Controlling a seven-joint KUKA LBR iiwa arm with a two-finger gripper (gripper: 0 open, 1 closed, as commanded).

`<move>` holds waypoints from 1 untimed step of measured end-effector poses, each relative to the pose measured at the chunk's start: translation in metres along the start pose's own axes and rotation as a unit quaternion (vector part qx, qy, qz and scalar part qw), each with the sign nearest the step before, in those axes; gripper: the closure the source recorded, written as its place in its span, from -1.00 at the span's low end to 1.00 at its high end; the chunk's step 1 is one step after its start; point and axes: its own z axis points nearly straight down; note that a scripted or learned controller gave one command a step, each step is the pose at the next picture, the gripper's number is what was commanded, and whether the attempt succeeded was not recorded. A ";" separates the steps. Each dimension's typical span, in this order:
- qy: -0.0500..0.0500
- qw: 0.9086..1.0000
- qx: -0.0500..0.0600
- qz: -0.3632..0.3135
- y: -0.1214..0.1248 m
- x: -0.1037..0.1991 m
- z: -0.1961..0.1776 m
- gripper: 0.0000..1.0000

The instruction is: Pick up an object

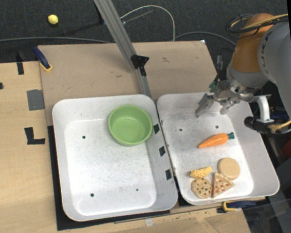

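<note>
Camera view. Gripper [215,105]: hovering over the far part of the right bin [259,150], fingers spread apart, grasping nothing.

Carrot [213,141]: lying on its side mid-bin, near the gripper on the viewer's side, clear of other items; likeliest pick.

Cluster at the near edge: corn piece [201,173], round cracker [228,168], cookie [200,187], pizza slice [221,184], all crowding together.

Left bin [82,199]: holding a green bowl [130,124].

Advice: centring over the carrot, closing across its narrow width, descending fully before clamping.
</note>
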 end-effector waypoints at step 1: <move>-0.001 1.000 -0.002 0.000 0.000 0.001 0.048 -1.00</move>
